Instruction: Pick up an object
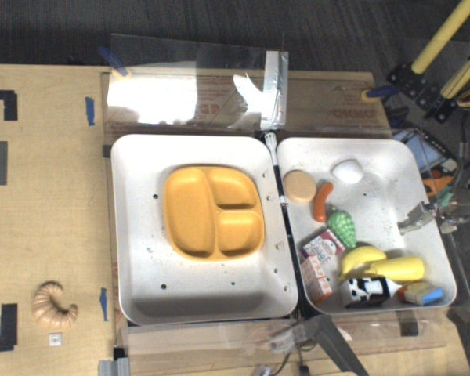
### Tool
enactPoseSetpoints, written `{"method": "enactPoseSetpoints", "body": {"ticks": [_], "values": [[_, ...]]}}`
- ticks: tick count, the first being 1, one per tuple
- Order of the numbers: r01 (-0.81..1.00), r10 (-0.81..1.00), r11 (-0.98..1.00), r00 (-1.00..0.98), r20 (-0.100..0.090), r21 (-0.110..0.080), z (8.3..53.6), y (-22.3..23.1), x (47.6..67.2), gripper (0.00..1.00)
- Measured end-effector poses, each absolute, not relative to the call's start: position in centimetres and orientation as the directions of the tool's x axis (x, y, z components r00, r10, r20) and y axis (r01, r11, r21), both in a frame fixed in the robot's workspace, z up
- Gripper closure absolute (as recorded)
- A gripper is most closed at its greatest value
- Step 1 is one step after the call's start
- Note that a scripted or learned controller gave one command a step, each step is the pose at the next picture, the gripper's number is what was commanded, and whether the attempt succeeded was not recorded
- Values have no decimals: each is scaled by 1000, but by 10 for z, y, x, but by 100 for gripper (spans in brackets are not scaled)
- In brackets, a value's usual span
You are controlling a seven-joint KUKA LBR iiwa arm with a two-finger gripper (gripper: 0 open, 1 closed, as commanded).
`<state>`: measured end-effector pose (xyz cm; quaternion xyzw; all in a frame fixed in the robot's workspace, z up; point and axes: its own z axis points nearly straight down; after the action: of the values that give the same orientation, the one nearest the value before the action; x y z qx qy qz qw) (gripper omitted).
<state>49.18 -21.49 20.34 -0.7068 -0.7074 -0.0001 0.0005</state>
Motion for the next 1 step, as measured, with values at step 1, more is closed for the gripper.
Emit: {"method": "enactPoseSetpoints", "body": {"ticks": [1], "values": [[991, 991, -130, 130, 2, -3, 180, -145, 499, 0]]}}
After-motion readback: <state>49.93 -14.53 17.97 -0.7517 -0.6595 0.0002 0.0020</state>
